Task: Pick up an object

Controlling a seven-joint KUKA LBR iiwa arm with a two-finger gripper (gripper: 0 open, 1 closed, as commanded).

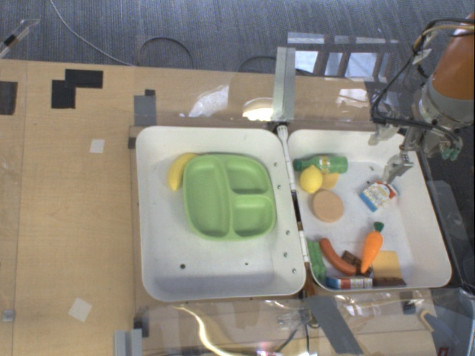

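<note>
My gripper (395,169) hangs over the upper right part of the right bin (430,221), just above and to the right of a small blue and white carton (378,195). Nothing shows held in it. Further left in that bin lie a green bottle (330,163), a yellow lemon (310,179) and a tan round disc (327,206). Along the bin's near side lie an orange carrot (372,247), a red sausage (339,256), a yellow block (387,261) and a red and blue tube (349,281).
The left bin (159,258) holds a green divided plate (228,195) with a banana (177,170) at its upper left corner. A metal divider (291,191) separates the bins. The arm's orange band (454,69) is at the far right.
</note>
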